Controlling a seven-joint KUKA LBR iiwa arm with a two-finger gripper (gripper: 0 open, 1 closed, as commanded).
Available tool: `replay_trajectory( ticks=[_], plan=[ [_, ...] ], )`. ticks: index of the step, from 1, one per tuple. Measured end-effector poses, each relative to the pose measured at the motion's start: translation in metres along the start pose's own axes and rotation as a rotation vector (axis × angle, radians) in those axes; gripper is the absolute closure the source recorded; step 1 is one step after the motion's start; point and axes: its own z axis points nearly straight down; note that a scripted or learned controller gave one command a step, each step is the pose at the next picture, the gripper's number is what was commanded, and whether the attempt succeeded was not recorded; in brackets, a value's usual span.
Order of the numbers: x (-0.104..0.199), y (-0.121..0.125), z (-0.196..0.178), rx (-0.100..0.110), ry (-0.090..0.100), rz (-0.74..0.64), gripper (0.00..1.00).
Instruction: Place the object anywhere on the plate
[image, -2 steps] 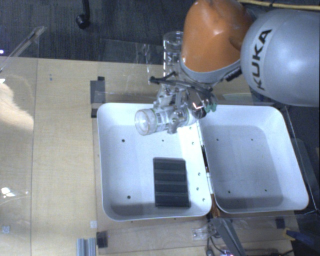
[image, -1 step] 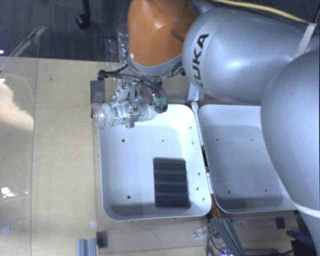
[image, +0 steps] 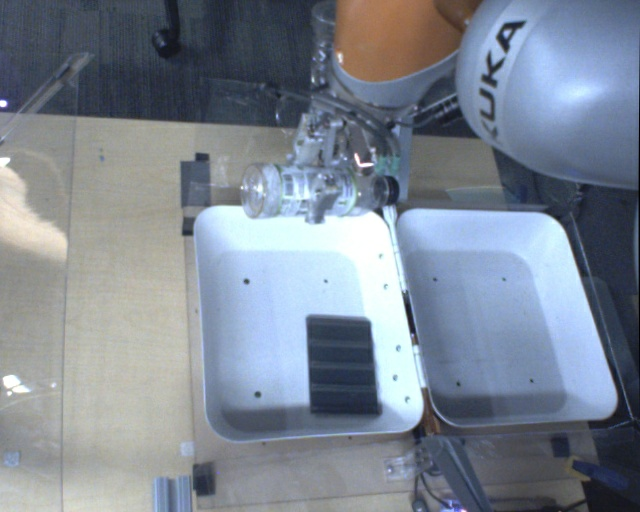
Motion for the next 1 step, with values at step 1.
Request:
replay_trajectory(
  ticks=[1],
  plan=[
    [-0.0194,0.0436,0.0421,0.000,0.003,0.165,1.00]
  ],
)
